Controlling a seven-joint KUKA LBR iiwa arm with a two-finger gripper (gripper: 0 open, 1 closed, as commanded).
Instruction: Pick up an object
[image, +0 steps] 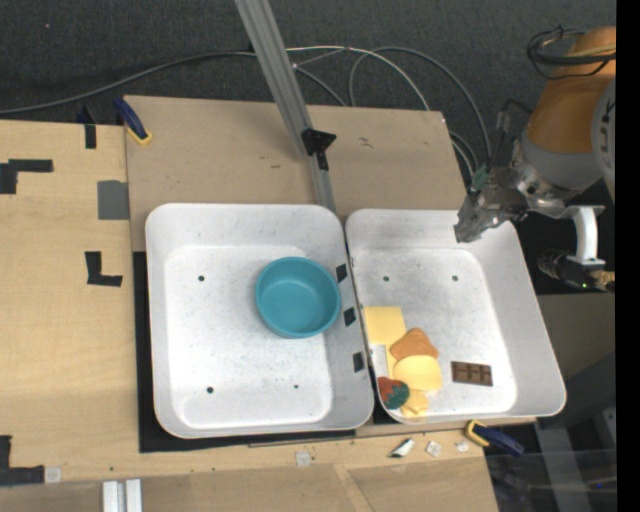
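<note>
My gripper (468, 232) hangs over the far right corner of the right bin (520, 300), well above and apart from the objects. Near that bin's front left lies a cluster: a pale yellow block (383, 324), an orange piece (412, 346), a yellow piece (420, 374) and a small red and green item (392, 392). A brown chocolate bar (471, 374) lies flat to the right of the cluster. A blue bowl (296, 296) sits upright in the left bin (180, 300), toward its right side.
A slanted grey metal pole (290, 100) rises from behind the bins. Cables (400, 70) loop across the dark floor at the back. Small clips (490, 435) lie on the wooden bench in front of the right bin.
</note>
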